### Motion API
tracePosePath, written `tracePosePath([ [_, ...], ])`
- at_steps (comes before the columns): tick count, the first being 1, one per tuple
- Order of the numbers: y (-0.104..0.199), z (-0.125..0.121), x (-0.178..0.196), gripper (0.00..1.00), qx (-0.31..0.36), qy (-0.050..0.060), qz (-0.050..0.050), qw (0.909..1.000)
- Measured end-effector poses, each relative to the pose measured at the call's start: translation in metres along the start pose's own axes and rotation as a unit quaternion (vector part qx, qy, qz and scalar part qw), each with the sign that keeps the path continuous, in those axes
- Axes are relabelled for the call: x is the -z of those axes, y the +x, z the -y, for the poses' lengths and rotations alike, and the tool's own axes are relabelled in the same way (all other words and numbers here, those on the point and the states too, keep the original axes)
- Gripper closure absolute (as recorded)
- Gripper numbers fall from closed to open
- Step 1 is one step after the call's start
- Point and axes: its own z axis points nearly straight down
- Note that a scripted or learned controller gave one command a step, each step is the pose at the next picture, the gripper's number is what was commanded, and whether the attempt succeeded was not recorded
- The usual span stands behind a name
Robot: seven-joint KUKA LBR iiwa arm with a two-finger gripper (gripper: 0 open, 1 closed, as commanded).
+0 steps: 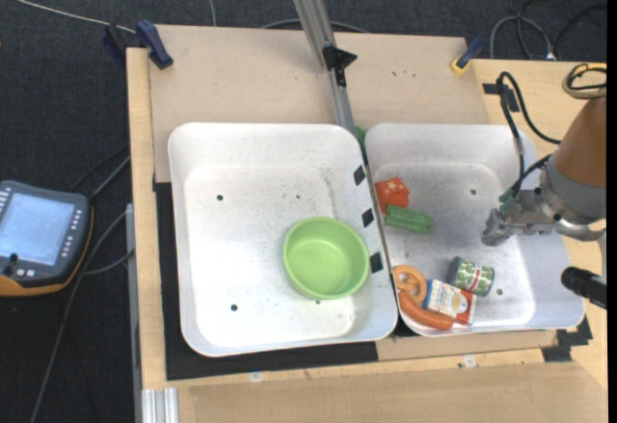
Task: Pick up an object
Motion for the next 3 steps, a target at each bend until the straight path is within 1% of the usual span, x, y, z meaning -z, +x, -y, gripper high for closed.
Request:
tracePosePath([
  [1, -0.01, -0.004, 0.05, 1.0, 0.0, -0.001, 0.001, 1.0],
  [2, -0.01, -0.005, 0.102, 1.0, 0.0, -0.002, 0.001, 1.0],
  [3, 0.045, -0.02, 0.096, 1.0, 0.002, 0.001, 0.0, 1.0],
])
